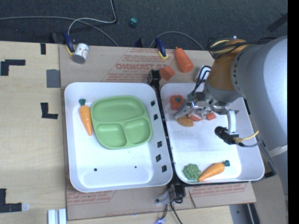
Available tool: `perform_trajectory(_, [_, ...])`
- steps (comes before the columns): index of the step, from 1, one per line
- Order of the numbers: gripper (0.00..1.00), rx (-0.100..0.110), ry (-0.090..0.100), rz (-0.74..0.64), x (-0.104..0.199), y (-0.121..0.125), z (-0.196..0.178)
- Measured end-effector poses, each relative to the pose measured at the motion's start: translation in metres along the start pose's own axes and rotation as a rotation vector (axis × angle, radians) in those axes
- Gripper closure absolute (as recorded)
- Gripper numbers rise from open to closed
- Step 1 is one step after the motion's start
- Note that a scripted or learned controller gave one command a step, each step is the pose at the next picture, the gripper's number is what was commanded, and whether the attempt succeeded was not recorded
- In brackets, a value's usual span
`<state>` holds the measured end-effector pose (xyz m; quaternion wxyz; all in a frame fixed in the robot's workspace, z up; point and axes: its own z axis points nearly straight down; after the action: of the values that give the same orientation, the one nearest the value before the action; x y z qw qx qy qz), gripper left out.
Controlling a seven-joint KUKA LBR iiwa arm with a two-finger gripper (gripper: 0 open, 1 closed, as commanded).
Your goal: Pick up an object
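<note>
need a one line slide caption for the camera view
KUKA arm's gripper low over small orange items in the right bin; green plate in the left bin.

In the right bin (212, 146), the middle floor lies bare, open to a descent. Toys crowd its upper left under the gripper (194, 110), perhaps touching each other. A carrot (212, 170) and a green broccoli-like piece (191, 171) block the lower edge. A green tray (121, 121) fills most of the left bin (112, 171), with another carrot (85, 117) just beside it.
</note>
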<state>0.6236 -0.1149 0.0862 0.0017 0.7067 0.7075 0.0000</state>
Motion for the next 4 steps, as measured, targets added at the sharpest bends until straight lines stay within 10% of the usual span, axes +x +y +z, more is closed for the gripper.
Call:
perform_trajectory(1, [0.00,0.045,0.008,-0.005,0.012,0.036,0.000])
perform_trajectory(2, [0.00,0.000,0.000,0.000,0.000,0.009,0.000])
perform_trajectory(3, [0.00,0.051,0.008,-0.005,0.014,0.038,0.000])
perform_trajectory(4, [0.00,0.001,0.000,0.001,0.020,0.003,0.000])
